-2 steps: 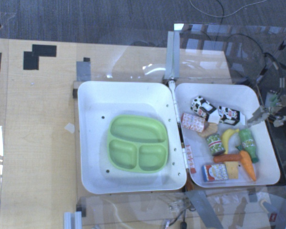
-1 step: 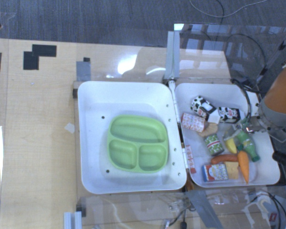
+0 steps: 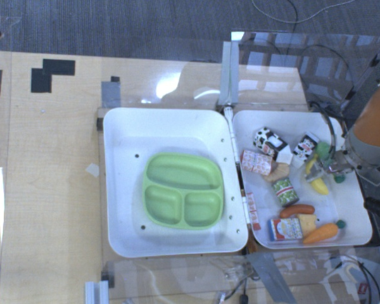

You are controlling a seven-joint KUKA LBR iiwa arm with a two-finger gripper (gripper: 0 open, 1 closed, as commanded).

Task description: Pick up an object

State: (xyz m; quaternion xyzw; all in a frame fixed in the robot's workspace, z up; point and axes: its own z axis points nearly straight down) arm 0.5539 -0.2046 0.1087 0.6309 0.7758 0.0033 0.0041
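The arm (image 3: 373,125) is cut off at the right frame edge. Its gripper (image 3: 329,165) sits over the right bin (image 3: 361,230), beside a yellow toy (image 3: 318,185); finger state cannot be determined. The left bin (image 3: 117,189) holds a green tray (image 3: 182,190). The wooden bench (image 3: 44,189) spans the lower left; grey carpet (image 3: 126,14) fills the top.

Left of gripper (image 3: 326,168): right bin (image 3: 361,223) crowded — cow figures (image 3: 266,140), cartons (image 3: 256,163), can (image 3: 284,192), carrot (image 3: 322,233). Farther left: left bin (image 3: 123,170), open floor around green tray (image 3: 182,190).
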